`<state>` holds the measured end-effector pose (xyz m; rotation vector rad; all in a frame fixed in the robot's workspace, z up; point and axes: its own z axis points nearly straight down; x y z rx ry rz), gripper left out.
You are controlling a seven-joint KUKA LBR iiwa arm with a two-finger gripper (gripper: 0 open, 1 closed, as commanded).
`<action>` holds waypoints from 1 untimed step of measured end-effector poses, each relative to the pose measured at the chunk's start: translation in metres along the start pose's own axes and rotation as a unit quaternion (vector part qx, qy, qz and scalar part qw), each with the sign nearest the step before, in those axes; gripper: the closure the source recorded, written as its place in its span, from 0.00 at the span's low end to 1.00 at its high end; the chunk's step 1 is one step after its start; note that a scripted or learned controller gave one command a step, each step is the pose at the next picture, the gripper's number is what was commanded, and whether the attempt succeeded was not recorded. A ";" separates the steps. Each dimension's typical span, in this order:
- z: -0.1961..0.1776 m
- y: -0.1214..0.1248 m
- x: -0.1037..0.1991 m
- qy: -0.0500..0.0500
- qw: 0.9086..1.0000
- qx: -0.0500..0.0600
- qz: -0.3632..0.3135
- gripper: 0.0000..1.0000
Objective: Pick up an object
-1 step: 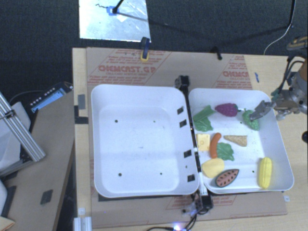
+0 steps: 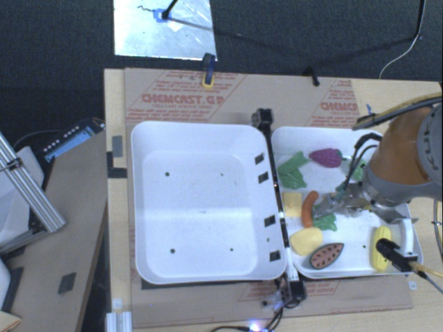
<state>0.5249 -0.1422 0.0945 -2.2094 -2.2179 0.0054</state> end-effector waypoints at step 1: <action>0.009 0.047 -0.068 -0.005 1.000 -0.008 0.002 0.00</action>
